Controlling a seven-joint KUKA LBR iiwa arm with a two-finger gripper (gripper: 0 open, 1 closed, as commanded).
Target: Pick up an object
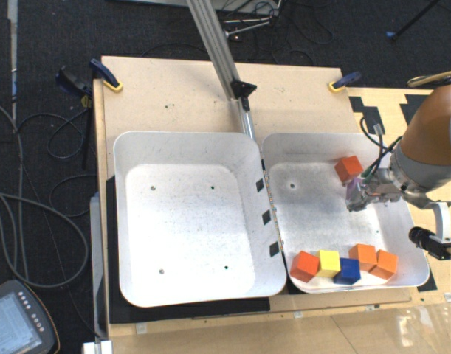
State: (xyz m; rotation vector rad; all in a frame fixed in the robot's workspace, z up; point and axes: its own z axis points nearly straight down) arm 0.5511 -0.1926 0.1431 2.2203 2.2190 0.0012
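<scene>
An orange cube (pixel 348 168) lies in the upper right part of the right bin (pixel 314 220). My gripper (pixel 356 200) hangs just below and to the right of it, over the bin floor, with nothing visibly held. Along the bin's front wall sit an orange cube (pixel 305 265), a yellow cube (pixel 329 261), a blue cube (pixel 348 271) and two more orange cubes (pixel 376 259).
The left bin (pixel 184 212) stands beside the right one, joined by black clips. A slanted metal pole (pixel 219 46) crosses the back of the bench. Clamps sit at the bench's far corners.
</scene>
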